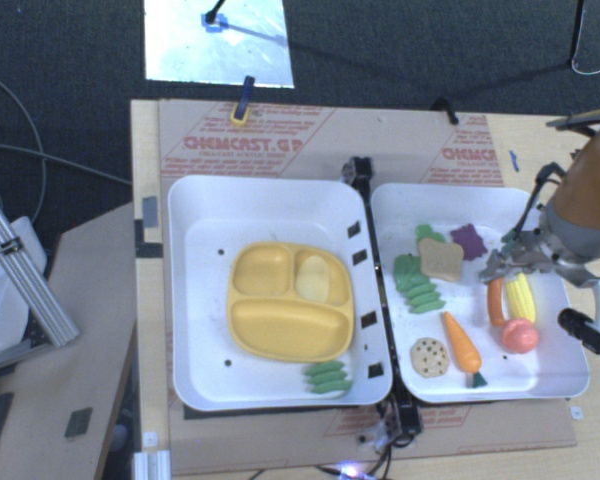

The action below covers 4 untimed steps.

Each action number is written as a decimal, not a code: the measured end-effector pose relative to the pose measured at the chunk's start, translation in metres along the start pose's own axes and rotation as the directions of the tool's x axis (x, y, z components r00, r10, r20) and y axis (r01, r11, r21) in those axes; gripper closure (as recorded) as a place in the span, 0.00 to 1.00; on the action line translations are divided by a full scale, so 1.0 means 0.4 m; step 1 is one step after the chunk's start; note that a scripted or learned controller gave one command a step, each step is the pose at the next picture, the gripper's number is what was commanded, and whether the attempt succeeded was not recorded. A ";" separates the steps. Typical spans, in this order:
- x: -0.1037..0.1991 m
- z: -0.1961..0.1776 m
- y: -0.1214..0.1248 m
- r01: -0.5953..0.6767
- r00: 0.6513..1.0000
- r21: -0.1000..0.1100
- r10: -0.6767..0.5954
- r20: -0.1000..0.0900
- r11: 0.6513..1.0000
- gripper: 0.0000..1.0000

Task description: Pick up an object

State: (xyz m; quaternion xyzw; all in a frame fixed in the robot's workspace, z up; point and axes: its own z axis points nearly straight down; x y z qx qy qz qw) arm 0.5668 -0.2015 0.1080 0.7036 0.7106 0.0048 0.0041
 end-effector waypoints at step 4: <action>0.592 -0.214 0.076 0.001 1.000 0.012 -0.001 -0.002 1.000 1.00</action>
